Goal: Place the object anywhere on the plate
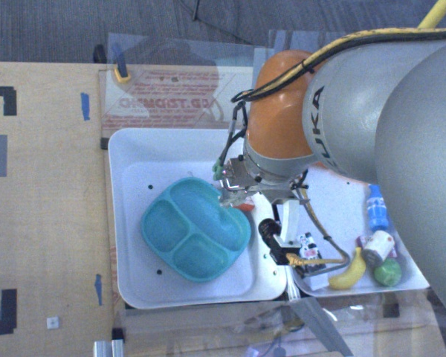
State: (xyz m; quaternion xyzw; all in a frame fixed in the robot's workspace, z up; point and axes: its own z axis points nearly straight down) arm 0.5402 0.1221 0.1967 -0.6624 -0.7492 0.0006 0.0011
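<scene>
A turquoise plate (193,230) with three compartments lies in the left white bin (134,169). My gripper (234,197) hangs under the orange wrist band, over the plate's upper right rim. The wrist hides most of it, and I see no object under it. A yellow banana (348,275) lies in the right bin (334,192) at its front edge, well to the right of the gripper.
The right bin also holds a blue bottle (376,211), a green round thing (387,274), a dark brown and white item (376,246) and a small black-and-white figure (308,242). The big grey arm covers that bin's back part. Bare wood bench lies to the left.
</scene>
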